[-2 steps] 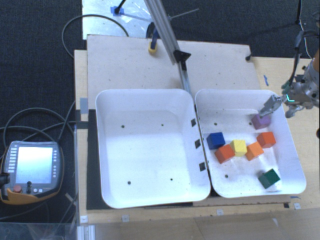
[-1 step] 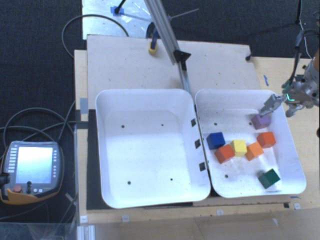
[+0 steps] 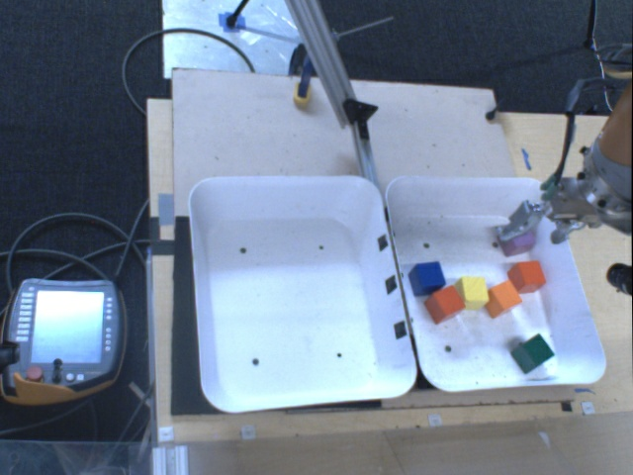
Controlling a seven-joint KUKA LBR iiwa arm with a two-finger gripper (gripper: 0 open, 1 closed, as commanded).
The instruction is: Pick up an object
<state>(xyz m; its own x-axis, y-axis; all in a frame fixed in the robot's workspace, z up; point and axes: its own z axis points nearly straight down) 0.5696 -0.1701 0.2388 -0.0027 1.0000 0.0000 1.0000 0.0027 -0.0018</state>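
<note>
My gripper hangs over the upper right corner of the right bin, its fingers apart with nothing between them. A mauve block lies just below the left fingertip, partly covered by it. Lower in the same bin sit a blue block, a red-orange block, a yellow block, an orange block and another red-orange block. A green block lies alone near the bin's front right corner.
The left bin adjoins the right one along a shared divider. A slanted metal pole crosses the back board toward the bins. A teach pendant lies on the floor at far left.
</note>
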